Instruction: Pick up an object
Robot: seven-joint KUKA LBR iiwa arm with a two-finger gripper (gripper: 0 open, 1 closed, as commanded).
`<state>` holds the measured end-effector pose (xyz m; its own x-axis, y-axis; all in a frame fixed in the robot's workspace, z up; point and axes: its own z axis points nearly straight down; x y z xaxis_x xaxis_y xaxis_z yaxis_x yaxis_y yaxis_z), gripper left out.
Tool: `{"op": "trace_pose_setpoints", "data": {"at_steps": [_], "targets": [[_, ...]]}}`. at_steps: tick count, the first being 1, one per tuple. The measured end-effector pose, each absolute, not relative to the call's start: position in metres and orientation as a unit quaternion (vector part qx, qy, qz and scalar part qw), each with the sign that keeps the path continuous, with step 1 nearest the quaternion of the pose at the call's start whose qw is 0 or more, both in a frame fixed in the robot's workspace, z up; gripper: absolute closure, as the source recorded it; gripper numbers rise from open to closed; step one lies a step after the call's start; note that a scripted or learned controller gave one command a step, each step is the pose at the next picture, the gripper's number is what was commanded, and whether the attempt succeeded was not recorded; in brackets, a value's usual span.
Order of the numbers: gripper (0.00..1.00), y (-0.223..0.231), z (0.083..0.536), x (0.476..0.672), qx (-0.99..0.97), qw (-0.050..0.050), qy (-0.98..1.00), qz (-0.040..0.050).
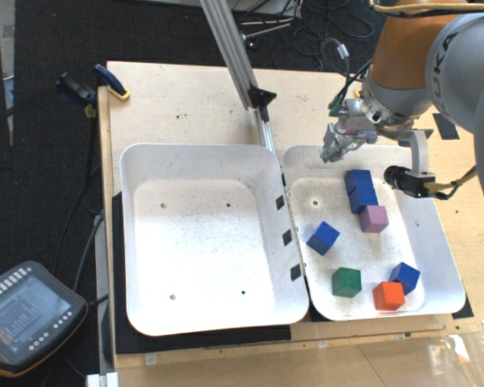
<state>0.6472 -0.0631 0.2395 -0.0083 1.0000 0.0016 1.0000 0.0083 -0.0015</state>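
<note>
We're looking at the approach stage here, nothing picked yet as far as we can see. The gripper hangs over the far edge of the right bin, close to its far left corner, and there's nothing between its tips. Whether it's spread or pressed together, we honestly can't tell from this angle, it's too small and cluttered up there.

All the candidates sit in that right bin: a dark blue block nearest the gripper, up toward the far edge, with a purple cube touching its near end. A blue cube sits by the left wall, a green cube closer to the near edge, and an orange cube right next to another small blue cube at the near right corner.

Our guess is the dark blue block is the easy target. Next move needs the arm to shift a little right and toward the near edge, then drop straight down without nudging the purple cube.
</note>
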Motion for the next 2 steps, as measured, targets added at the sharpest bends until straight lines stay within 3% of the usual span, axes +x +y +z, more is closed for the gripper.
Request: {"op": "trace_pose_setpoints", "data": {"at_steps": [2], "targets": [[1.0, 0.038, 0.226, 0.631, -0.704, 0.001, -0.71, 0.0]]}}
